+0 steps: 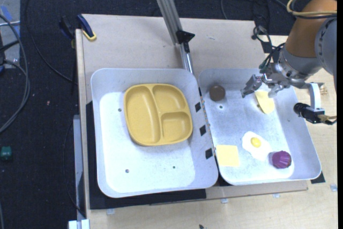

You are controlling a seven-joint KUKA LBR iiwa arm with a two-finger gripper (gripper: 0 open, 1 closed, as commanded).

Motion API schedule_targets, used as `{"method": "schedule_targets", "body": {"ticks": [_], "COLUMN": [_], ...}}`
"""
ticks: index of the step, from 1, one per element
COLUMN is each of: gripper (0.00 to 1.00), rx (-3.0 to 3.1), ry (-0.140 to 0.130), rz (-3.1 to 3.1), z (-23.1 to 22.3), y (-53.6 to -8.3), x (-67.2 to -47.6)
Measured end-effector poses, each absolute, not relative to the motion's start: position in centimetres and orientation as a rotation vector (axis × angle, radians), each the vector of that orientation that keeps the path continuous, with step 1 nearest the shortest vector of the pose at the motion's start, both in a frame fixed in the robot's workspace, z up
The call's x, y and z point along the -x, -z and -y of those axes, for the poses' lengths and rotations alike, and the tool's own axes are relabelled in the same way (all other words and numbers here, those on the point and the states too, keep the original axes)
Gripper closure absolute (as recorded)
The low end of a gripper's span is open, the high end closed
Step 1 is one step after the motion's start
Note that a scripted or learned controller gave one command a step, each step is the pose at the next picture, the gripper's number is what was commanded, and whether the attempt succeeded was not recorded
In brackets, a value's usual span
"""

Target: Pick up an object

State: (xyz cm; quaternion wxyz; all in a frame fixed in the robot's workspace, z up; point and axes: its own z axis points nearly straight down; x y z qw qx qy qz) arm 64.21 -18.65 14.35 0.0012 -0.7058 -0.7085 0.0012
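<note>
In the right bin [300, 166], nearest the camera, sit a purple piece [281, 159], a fried egg [254, 143] and a yellow square [227, 155]. Farther back, the gripper [261, 85] hangs with fingers seemingly spread, just above a pale yellow piece [265, 102]; a brown piece [216, 93] lies beside.

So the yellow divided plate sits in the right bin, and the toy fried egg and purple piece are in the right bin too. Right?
Not quite. The camera view shows the yellow divided plate in the left bin. The fried egg and purple piece are indeed in the right bin.
</note>
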Motion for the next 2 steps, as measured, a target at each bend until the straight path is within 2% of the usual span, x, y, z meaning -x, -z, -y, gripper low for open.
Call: {"method": "schedule_targets", "body": {"ticks": [1, 2], "gripper": [1.00, 1.00], "rx": [2.218, 2.226], "ry": [0.001, 0.004], "rz": [2.230, 2.224], "z": [18.7, 19.3], "y": [-15.8, -21.4], "x": [-64.3, -63.7]}}
